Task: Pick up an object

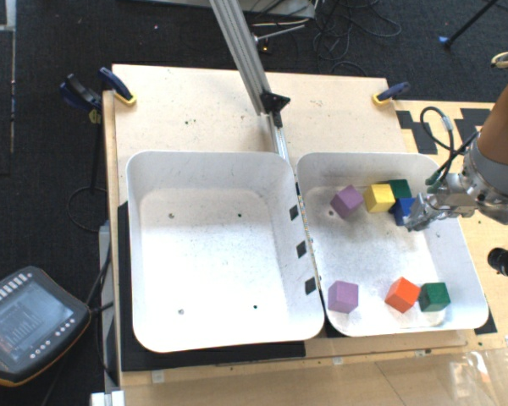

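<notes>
A grey robot arm with an orange band [498,155] reaches in from the right over the right-hand shallow white plastic bin [466,265], its two-finger gripper [416,218] lowered beside a small blue cube [403,210] at the end of a row of blocks. We cannot tell whether the jaws are apart or together, since their tips merge with the blue block and the bin floor beneath; nothing shows clearly between them, so we judge that no object has yet been lifted.

The blue cube lies against a dark green cube [399,189] and just beside a yellow cube [378,198], with a pale purple cube [348,201] near the row's left end. Well apart, along the bin's near wall, we see a second purple cube [343,296], an orange cube [402,295] and a smaller green cube [434,296], the last two touching or nearly so. All seven rest on the bin floor.

The left-hand white bin [144,193] sits alongside on the pale wooden table [195,100]. By our reading, the approach looks done; closing, gripping and raising remain.
</notes>
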Action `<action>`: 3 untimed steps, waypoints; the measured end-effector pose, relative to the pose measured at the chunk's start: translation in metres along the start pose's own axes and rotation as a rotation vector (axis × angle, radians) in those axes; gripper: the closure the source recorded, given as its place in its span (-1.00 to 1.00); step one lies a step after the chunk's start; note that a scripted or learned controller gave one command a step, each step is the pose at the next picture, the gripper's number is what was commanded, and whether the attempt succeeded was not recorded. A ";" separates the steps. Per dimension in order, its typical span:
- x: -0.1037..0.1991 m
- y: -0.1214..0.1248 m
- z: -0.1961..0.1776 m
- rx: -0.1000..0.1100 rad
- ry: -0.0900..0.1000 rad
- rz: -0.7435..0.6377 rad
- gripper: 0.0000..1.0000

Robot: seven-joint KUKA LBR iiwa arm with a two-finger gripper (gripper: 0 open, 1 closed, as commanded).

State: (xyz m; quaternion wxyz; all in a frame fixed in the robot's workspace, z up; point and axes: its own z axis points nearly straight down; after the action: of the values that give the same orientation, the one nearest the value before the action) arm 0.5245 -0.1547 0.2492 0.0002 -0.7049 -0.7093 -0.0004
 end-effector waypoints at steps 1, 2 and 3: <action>0.058 0.006 -0.004 -0.001 0.001 -0.002 1.00; 0.110 -0.004 0.009 0.002 0.001 -0.001 1.00; 0.172 -0.010 0.015 0.001 0.002 -0.002 1.00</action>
State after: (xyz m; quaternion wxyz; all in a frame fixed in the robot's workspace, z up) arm 0.5133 0.0176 0.2344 0.0011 -0.7040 -0.7102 -0.0006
